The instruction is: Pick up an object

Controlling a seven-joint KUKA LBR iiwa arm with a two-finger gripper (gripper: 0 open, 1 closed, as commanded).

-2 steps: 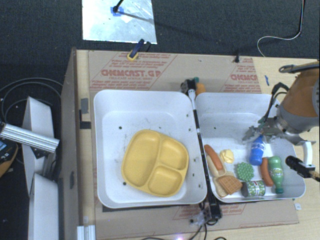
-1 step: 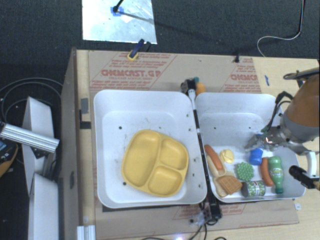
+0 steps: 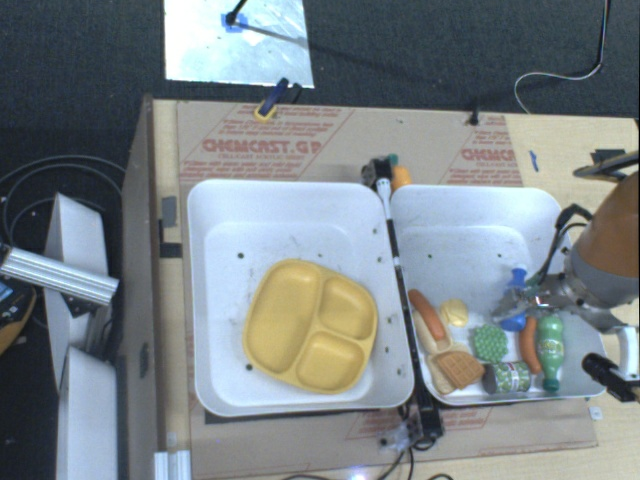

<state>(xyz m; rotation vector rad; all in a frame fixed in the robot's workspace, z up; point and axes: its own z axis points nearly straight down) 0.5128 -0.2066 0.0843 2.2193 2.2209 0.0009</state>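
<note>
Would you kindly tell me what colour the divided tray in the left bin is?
The divided tray is yellow, seen best in the camera view.

The arm [image 3: 612, 253] comes in from the right edge of the camera view, its orange band showing as a rounded bulk above the grey wrist. The wrist leans down and to the left, so the gripper [image 3: 520, 303] sits low at the arm's left end. The metal parts at the tip are small and partly blurred.
</note>
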